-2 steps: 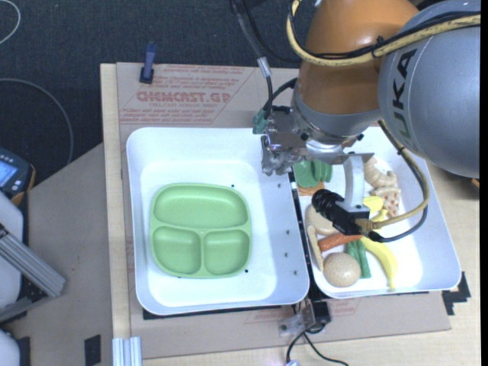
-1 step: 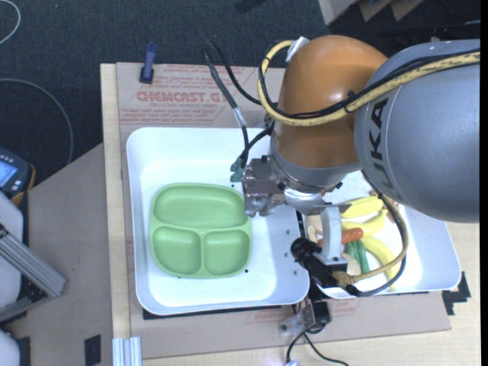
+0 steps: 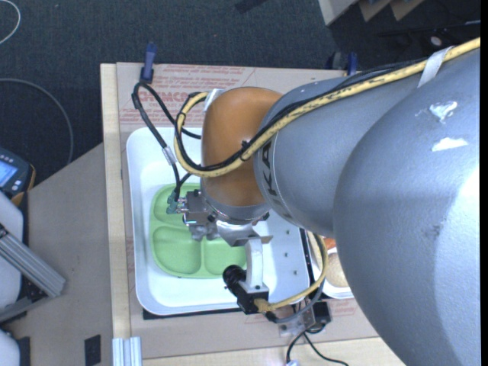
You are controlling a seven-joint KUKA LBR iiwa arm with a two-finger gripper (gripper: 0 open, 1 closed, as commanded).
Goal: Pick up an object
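1. The arm [image 3: 381, 151] is the biggest thing here by far: fat grey body coming in from the right, with the orange band [image 3: 232, 143] sitting over the left bin and a yellow-and-black cable looped around it.

2. Under it is the counter [image 3: 126, 311], light wood, with some red-printed cardboard along the far edge.

3. The left white bin [image 3: 145, 227] sits right under the wrist. The right one is almost all covered by the arm; just a sliver of its rim [image 3: 335, 284] peeks out with something orange in it, too hidden to say what.

4. In the left bin lies a pale green tray [image 3: 169, 246], a divided plastic plate kind of thing with shallow rounded compartments. It looks like the only loose object there. It lies flat on the bin floor.

5. The jaws [image 3: 200, 221] point down from the metal wrist block, and their tip seems to be right over the tray's middle, near the ridge between compartments. The tray spreads out to the left of and below the jaws, with a bit passing under them. Honestly can't tell if they're wide or narrow, the wrist blocks them, and I can't tell if they touch the tray.

6. A white bracket and a black connector [image 3: 236, 284] hang off the wrist, just below the jaws.
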